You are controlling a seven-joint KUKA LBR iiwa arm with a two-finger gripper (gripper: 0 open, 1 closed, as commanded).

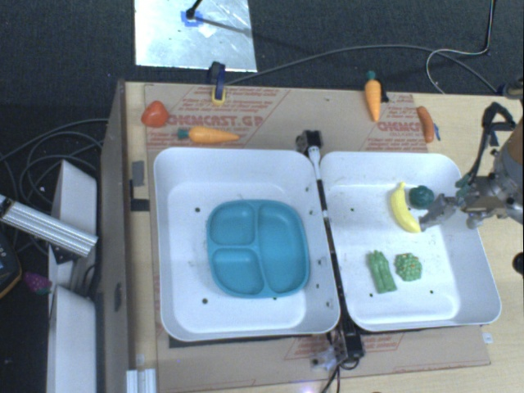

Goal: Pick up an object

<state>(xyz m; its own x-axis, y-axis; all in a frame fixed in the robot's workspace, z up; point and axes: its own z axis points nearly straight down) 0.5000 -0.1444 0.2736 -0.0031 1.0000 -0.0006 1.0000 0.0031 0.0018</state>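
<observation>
At the far left, a pale box and a metal bar (47, 226) are cut off by the edge, with dark cables (49, 150) trailing over black carpet. On the tabletop (270, 109), a red toy (155, 114) and a carrot (208, 135) lie behind the left bin (176, 178), which holds a blue divided plate (257, 247). Two more carrots (373, 97) rest behind the right bin (471, 289). Inside it sit a green stalk (381, 271), a knobbly green piece (408, 266), a banana (402, 209) and a small dark-teal thing (422, 195), too blurred to name. The end effector (432, 213) sits just beside the banana; I cannot tell its state, and the arm is cut off at the right.
</observation>
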